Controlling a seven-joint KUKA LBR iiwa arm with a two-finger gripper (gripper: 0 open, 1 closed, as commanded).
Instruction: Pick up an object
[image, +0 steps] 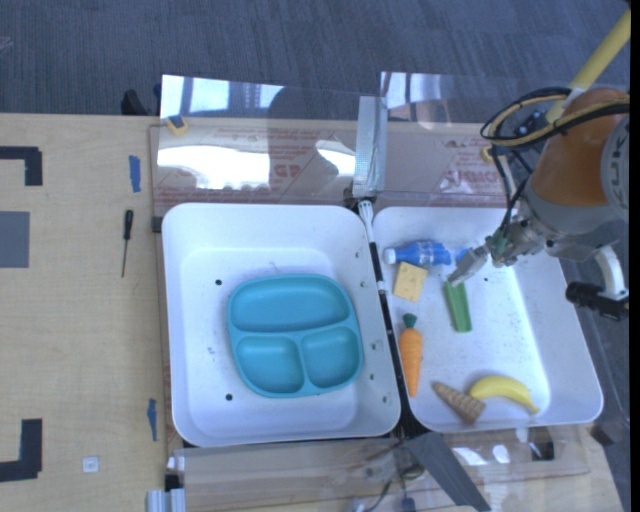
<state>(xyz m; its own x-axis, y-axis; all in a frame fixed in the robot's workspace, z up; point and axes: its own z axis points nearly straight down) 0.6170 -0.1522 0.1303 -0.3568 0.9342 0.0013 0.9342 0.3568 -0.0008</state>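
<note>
While nothing is gripped yet: the step in hand looks like the approach, picking a target in the right bin (575, 370).
step advice: I'd settle on one item with free space around it; the green stick (458, 306), just below and left of the pincer (468, 266), looks the easiest, since it lies apart from its neighbours.
alignment: turn the jaws across the stick's narrow width, not along its length, then come straight down over its middle.
risk: the blue bottle (420, 254) lies just left of the pincer, and the yellow block (410, 282) sits a little further left and below; a sloppy descent could nudge either.
pincer state: cannot tell how wide it is; the tip is small and blurred.
pincer contents: nothing visibly held; contact with the bin floor or the stick's top end is unclear.
other options: carrot (411, 354) below-left by the bin wall; cone (458, 401) and banana (505, 391) well below, touching or nearly so.
left bin: teal divided plate (294, 334), far left of the pincer.
</note>
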